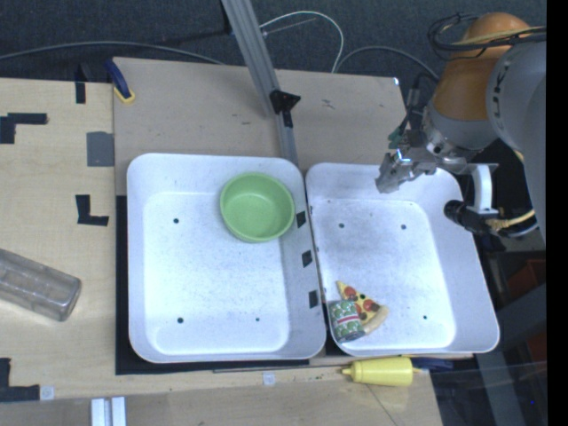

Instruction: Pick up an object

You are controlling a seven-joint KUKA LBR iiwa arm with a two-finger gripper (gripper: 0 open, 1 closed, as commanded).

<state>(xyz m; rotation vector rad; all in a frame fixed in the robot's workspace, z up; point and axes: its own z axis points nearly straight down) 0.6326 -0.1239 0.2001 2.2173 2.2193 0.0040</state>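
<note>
Honestly, I couldn't tell the gripper's (391, 177) state at the right bin's (461, 327) upper edge; the pizza slice toy (357, 311), lower left there, looked light and flat; I'd pinch its edges.

You have a clear plastic cylinder (34, 284) lying on the bench's left, a yellow bottle (383, 372) at its front edge, and a blue-and-yellow clamp (121, 82) at the back
</note>
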